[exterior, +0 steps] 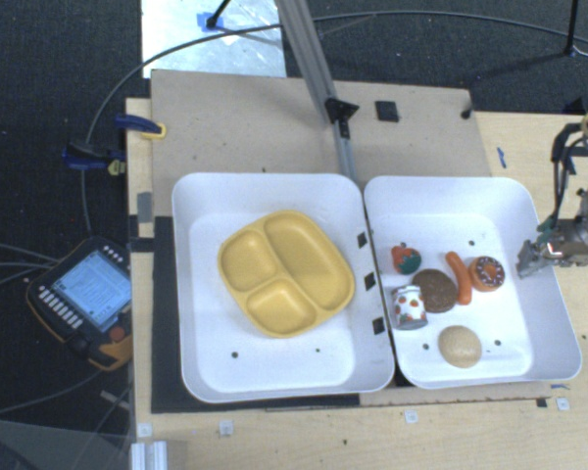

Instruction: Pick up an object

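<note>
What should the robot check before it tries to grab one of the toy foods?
1. Gripper over right bin: not ok, it sits at the right rim.
2. Toys uncovered from above: ok.
3. Room around beige bun: ok, it lies apart.
4. Room around orange sausage: not ok, brown patty and donut crowd it.
5. Fingers open: cannot tell.
6. Yellow tray out of the way: ok, left bin.

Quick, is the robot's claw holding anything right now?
Gripper: at the right rim of the right white bin, with nothing seen between its fingers; open or shut cannot be told.
</note>
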You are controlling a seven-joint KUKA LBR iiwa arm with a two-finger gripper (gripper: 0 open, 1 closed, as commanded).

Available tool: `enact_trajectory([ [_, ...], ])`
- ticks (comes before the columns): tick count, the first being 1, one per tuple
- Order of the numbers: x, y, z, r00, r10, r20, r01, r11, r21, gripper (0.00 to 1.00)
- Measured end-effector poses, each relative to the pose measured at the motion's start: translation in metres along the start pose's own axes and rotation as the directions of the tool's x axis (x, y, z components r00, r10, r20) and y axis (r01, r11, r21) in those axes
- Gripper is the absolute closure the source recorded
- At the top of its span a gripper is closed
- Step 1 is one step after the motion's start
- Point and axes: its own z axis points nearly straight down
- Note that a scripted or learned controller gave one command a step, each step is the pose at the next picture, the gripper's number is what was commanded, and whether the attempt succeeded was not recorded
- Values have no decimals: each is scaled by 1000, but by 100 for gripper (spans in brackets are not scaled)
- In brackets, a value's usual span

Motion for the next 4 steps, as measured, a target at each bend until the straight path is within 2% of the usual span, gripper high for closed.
enact_trajectory([
  [2,114,-3,-18,1000,-6,-4,6,1000,1,100],
  [4,214,1,-27,1000,-6,-3,6,1000,3,100],
])
